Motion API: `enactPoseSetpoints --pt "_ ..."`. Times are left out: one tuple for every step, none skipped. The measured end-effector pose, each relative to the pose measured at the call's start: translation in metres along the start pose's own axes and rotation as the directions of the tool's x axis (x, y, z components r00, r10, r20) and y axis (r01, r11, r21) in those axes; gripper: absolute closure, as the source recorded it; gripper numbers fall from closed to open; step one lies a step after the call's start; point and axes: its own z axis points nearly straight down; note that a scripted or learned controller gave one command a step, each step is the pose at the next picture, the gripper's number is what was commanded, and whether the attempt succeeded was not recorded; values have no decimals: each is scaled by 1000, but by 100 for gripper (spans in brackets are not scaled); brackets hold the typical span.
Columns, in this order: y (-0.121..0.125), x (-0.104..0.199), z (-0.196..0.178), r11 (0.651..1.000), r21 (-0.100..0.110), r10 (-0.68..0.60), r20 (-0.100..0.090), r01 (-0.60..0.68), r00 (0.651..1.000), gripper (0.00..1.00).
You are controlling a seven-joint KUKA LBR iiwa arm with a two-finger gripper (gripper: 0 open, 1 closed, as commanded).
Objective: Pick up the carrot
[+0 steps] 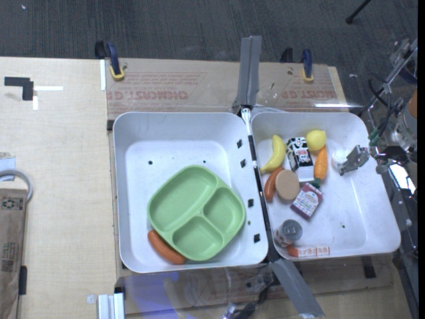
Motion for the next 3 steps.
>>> enactPoseSetpoints --pt "61 -20 88 922 -2 -388 2 388 922 0" --pt "89 -9 135 835 4 -550 -3 550 835 0" --pt "91 -10 125 836 -1 -548 2 548 836 100"
